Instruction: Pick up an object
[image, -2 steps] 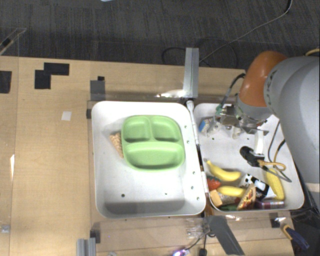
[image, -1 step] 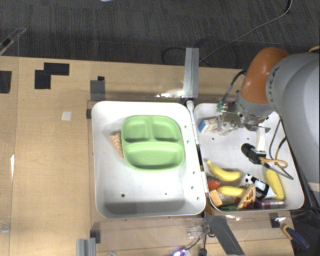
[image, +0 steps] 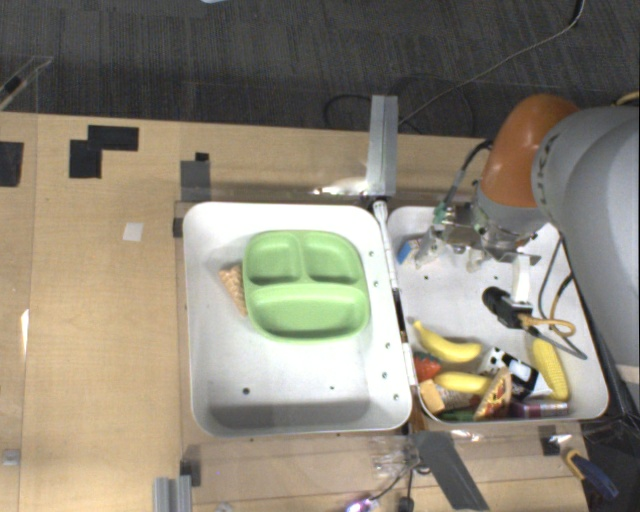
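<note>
Two bananas (image: 447, 345) crowd right bin (image: 440, 290) near edge; claw (image: 462, 238) over bare far floor, jaw state unclear.

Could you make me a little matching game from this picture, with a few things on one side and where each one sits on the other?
Things:
1. green divided plate
2. banana
3. gripper
4. corn cob

Places:
A. far end of the right bin
B. by the right bin's right wall
C. middle of the left bin
D. near the right bin's left wall, towards its near end

Pairs: 1-C, 2-D, 3-A, 4-B
</note>
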